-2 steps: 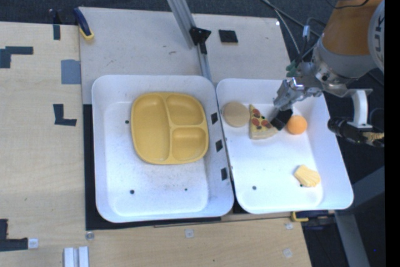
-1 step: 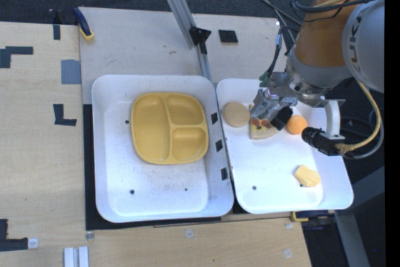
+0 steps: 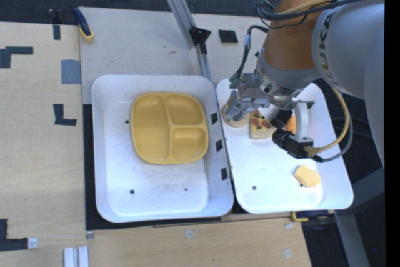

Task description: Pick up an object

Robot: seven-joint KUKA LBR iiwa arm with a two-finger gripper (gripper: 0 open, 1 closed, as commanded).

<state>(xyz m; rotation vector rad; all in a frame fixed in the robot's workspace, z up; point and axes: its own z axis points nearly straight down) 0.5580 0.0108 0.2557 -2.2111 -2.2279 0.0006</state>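
The arm reaches into the right bin [image 3: 331, 197] at centre right of the frame, and its gripper [image 3: 234, 106] sits low by the bin's upper left corner, over a small tan round piece [image 3: 235, 120]. Whether the fingers are spread or clenched I cannot tell. A pizza-like toy [image 3: 259, 125] lies just beside it; a yellow block [image 3: 307, 176] lies lower right. This looks like the grasp step; next comes a firm close and a straight lift.

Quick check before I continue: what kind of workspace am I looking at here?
Most likely a robotics lab bench set up for pick tests: two white bins on a taped plywood top, toy food like a pizza slice, and loose cabling.
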